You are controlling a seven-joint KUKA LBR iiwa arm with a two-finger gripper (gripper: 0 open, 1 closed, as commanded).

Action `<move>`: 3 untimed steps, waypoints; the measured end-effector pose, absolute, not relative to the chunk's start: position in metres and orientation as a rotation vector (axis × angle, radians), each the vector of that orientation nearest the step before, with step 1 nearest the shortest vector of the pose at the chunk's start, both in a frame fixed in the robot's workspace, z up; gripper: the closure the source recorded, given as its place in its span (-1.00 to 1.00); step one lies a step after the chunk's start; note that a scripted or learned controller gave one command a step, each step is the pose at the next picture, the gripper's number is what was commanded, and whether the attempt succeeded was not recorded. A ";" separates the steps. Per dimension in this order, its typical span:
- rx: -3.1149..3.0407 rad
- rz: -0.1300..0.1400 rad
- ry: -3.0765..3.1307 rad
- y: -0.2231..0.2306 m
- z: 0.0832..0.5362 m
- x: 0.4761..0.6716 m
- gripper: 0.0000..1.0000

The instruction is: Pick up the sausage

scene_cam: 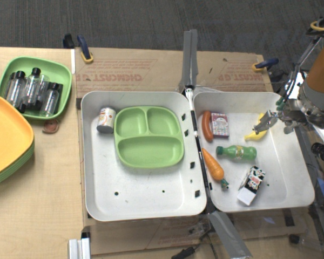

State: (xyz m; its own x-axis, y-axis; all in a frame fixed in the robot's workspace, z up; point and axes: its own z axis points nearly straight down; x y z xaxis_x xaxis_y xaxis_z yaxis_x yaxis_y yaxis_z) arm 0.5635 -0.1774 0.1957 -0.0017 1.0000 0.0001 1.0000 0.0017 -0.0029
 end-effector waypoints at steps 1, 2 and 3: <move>-1.962 0.001 -2.454 -0.203 0.092 0.586 -1.00; -1.962 0.000 -2.454 -0.203 0.092 0.586 -1.00; -2.147 0.001 -2.290 -0.182 0.091 0.549 -1.00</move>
